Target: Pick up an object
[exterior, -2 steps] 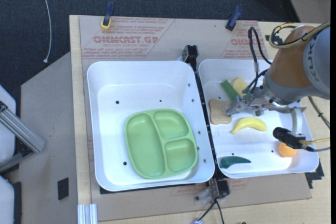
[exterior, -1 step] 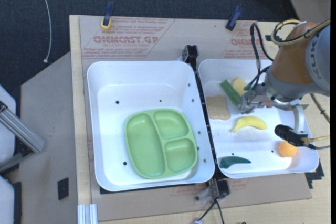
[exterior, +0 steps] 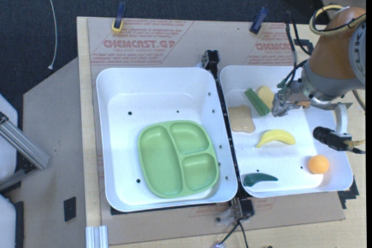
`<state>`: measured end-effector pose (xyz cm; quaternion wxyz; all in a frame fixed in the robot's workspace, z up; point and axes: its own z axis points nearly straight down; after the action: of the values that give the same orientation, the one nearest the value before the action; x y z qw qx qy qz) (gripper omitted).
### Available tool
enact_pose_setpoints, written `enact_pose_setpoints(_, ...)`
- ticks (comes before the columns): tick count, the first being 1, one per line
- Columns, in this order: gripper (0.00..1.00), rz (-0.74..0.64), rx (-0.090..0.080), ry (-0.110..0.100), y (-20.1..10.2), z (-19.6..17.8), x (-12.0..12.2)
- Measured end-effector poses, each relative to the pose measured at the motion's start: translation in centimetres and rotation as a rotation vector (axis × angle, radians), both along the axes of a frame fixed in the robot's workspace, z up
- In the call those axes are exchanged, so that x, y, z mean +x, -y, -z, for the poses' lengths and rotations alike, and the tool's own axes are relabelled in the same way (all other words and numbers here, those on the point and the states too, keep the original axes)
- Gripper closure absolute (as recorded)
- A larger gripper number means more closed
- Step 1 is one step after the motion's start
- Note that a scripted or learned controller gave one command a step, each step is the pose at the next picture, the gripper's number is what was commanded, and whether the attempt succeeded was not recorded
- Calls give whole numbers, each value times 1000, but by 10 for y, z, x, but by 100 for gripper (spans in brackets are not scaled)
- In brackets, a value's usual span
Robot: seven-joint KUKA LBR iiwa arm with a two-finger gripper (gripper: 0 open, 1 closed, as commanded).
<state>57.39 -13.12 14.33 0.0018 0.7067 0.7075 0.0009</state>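
Yellow banana point(exterior: 276, 137) lies just below the claw point(exterior: 281, 106). I cannot tell if the claw is open. It might bump the green stick point(exterior: 256, 101) beside it and miss.

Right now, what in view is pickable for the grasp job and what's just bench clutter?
In play (right bin):
gripper, down near the green block
green block
pale yellow piece
tan slab
banana
orange ball
dark teal piece

Lying about:
green divided tray in the left bin
two clamps at the board's far edge
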Motion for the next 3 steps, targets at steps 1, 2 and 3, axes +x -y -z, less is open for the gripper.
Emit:
enact_pose_setpoints(1,100,2,0,0,7,-47,-3)
enact_pose_setpoints(2,100,0,-1,2,4,-109,-6)
enact_pose_setpoints(3,100,-3,3,-6,-44,-97,-9)
